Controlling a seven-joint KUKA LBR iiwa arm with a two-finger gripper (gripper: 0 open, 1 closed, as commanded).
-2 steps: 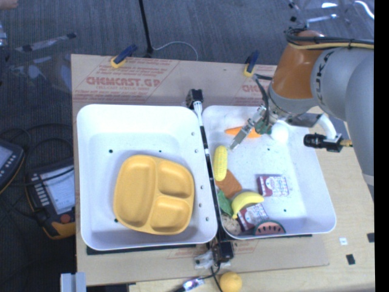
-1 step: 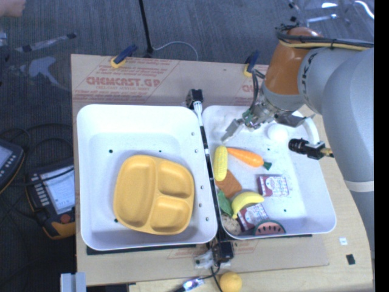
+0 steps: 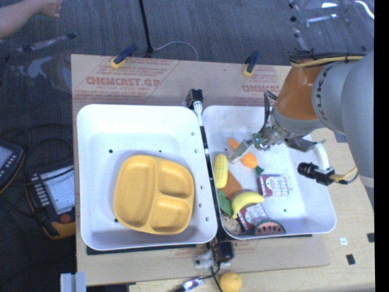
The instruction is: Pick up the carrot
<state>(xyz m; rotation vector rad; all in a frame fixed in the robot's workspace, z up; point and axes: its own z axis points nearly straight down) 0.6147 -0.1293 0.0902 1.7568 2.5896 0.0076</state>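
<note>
I am hovering the gripper (image 3: 248,149) over the right bin (image 3: 316,215), fingers spread, straddling nothing; the carrot (image 3: 245,157) is lying just beneath, near the corn (image 3: 221,170). I am advising a centred descent before closing. The board (image 3: 124,82) is reading "CHEMCAST GP".

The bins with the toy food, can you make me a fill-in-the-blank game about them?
1. The yellow tray lies in the ____ bin.
2. The gripper hangs over the ____ bin.
3. The corn lies right beside the wall between the two ____.
4. The banana is colored ____.

Missing words: left; right; bins; yellow
</note>
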